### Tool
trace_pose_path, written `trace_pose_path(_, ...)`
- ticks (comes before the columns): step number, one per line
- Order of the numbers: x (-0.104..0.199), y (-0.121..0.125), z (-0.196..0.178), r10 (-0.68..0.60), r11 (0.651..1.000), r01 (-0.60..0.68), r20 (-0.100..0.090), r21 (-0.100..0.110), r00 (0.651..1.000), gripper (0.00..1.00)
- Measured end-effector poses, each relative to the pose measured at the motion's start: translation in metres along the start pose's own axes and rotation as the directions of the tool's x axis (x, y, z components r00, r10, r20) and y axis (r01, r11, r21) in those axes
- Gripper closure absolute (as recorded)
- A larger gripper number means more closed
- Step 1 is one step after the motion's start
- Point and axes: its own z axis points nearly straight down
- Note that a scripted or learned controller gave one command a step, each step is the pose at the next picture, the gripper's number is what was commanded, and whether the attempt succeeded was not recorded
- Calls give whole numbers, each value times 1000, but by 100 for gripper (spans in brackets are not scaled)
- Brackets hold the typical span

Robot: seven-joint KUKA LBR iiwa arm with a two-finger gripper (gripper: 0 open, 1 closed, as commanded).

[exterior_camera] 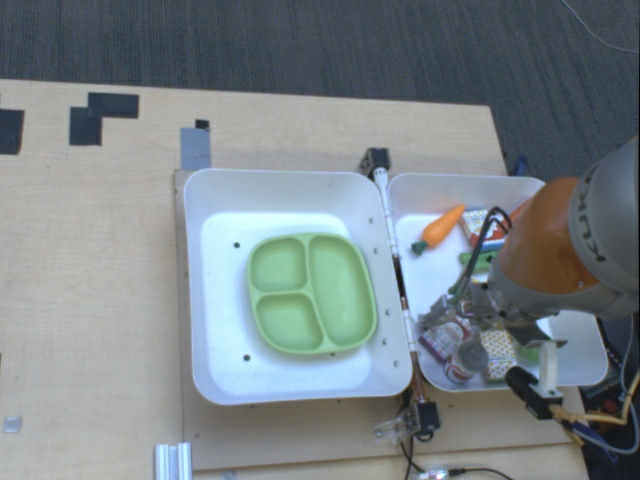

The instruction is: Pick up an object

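Note:
The right bin (580, 363) holds a heap of small objects. An orange toy carrot (441, 227) lies at its far left, with a small printed packet (474, 219) just right of it. A green stick-like item (477, 259) pokes out from under the arm. Near the front lie a dark red wrapper (438, 344), a round grey-and-white piece (466, 360) and a yellowish crumpled item (497, 348). My gripper (452, 319) reaches down into this heap, just above the red wrapper. The wrist with the orange band (540, 243) covers the middle of the bin.
The left bin (215, 298) holds a light green divided plate (311, 293). A metal divider rail (392, 258) runs between the two bins. Cables and a white bracket (548, 368) hang at the arm's near side. The wooden bench (90, 298) spreads out to the left.

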Motion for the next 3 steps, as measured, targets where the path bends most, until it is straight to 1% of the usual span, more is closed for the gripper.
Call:
trace_pose_path(1, 0, 2, -11, -1, 1000, 1, 1, -6, 1000, 100)
trace_pose_path(2, 0, 2, -11, -1, 1000, 1, 1, -6, 1000, 0)
trace_pose_path(3, 1, 4, -22, -2, 1000, 2, 0, -10, 1000, 100)
